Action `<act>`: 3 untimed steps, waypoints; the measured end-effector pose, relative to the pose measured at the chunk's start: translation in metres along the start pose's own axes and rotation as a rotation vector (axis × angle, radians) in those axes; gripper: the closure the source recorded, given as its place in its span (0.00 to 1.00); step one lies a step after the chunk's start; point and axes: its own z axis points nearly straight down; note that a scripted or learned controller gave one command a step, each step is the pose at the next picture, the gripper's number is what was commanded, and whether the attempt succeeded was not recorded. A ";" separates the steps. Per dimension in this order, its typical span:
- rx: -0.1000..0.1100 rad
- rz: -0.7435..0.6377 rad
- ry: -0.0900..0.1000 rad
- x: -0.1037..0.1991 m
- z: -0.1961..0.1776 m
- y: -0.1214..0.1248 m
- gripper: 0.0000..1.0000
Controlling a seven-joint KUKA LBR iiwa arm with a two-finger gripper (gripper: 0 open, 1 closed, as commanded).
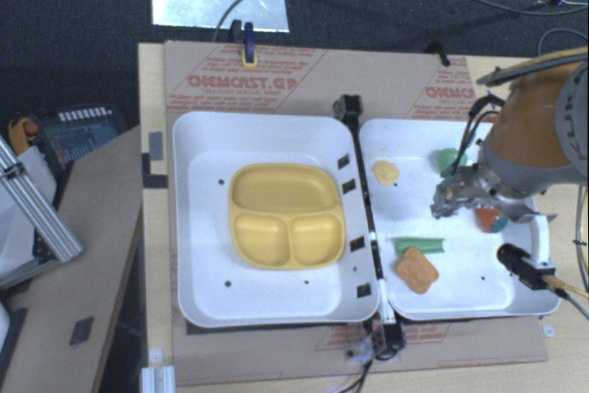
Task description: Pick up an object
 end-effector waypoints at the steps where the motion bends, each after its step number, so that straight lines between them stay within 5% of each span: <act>1: 0.000 -0.001 0.000 0.000 -0.044 0.002 1.00; 3: 0.006 -0.007 0.004 0.117 -0.036 -0.009 1.00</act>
